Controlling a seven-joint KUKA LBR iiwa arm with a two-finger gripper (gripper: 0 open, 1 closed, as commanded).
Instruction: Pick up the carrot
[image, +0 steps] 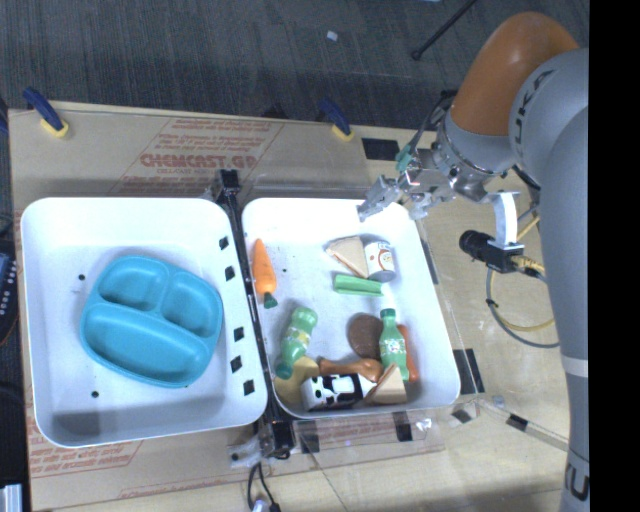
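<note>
The carrot (262, 267) is orange with a small green top and lies lengthwise against the left wall of the right bin (300, 215). Its green end points toward the front. My gripper (396, 198) hangs over the back right corner of that bin, well to the right of the carrot and further back. Its fingers are spread apart with nothing between them. The grey arm with its orange band (510, 60) comes in from the upper right.
The right bin also holds a sandwich wedge (347, 254), a small can (379, 260), a green stick (357, 285), a green bottle (295, 338), an orange bottle (393, 345), a brown piece (361, 333) and a black-and-white item (335, 390). A blue divided plate (150, 320) lies in the left bin (50, 230).
</note>
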